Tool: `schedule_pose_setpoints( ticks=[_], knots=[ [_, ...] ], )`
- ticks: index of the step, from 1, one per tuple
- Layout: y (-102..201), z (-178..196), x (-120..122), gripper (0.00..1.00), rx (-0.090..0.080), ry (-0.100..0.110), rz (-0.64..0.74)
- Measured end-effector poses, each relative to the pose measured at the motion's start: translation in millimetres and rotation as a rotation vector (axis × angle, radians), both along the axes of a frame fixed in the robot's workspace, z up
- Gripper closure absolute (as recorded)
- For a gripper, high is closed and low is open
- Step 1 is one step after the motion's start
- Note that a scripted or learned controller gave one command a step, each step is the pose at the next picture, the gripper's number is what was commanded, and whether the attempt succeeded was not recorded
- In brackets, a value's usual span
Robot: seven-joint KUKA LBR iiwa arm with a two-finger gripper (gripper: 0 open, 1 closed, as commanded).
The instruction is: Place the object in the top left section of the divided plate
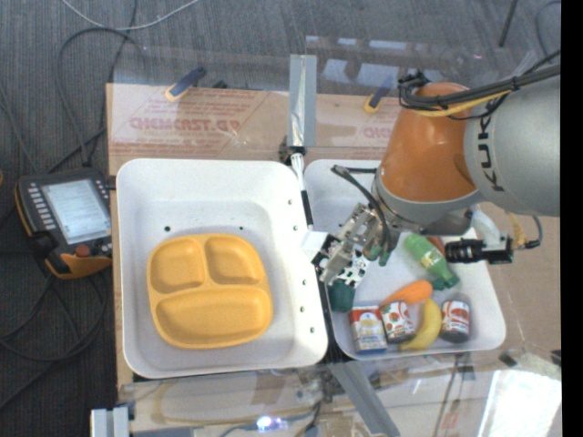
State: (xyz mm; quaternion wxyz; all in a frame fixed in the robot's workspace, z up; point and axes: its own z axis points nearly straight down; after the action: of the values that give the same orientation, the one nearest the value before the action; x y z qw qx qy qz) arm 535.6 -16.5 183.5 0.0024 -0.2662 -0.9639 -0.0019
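One gripper (pixel 344 264) low over right bin (pixel 492 321), beside teal object (pixel 343 294).

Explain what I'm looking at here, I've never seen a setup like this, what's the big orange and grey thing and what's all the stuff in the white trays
One camera looks down on a bench with two shallow white bins. The big grey and orange robot arm reaches in from the right. Its gripper sits low over the right white bin, close to a small dark green object; whether it holds anything is unclear. That bin also contains a green bottle, an orange carrot, a yellow banana and small red-labelled cans. The left white bin holds a yellow divided plate with three sections.
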Motion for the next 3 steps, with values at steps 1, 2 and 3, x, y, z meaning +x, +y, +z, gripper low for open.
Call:
schedule_pose_setpoints(
  ticks=[1,2,3],
  knots=[
    [64,-2,13,1.00,-0.005,-0.001,0.070],
    [48,-2,-28,1.00,-0.002,0.002,-0.014],
    [130,13,-48,1.00,-0.006,0.000,0.139]
  ],
)
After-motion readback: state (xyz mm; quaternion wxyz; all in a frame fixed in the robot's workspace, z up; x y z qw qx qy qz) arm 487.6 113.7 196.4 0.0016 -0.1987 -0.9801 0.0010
